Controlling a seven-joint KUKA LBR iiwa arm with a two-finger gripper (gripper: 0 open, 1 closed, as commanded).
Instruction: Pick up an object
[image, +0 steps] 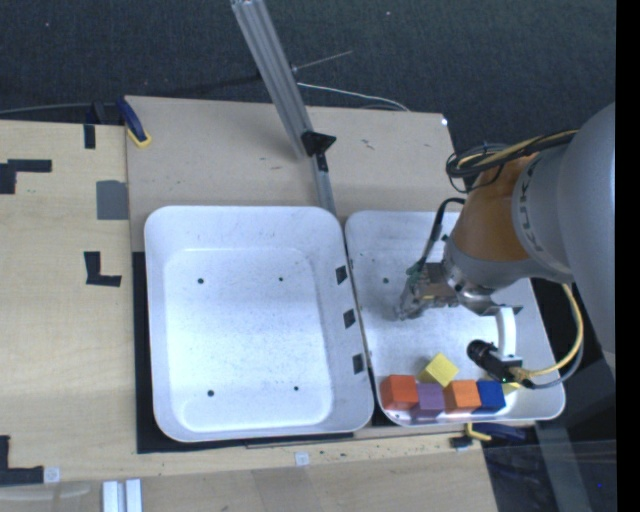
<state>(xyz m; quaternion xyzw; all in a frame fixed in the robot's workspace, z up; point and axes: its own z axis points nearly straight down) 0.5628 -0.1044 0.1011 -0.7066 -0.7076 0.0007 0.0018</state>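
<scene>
Two white bins (250, 225) sit on the counter (200, 150). Blocks (440, 392) wait at lower right. Nothing is picked up yet; the fingers (412, 303) I cannot tell.

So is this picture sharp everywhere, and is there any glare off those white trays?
In the camera view the left bin looks bright and washed out along its rim, though its speckled floor still shows; the blocks in the right bin are soft-edged but their colours read clearly; the gripper is small and murky, and the grey arm looms large and slightly blurred.
</scene>
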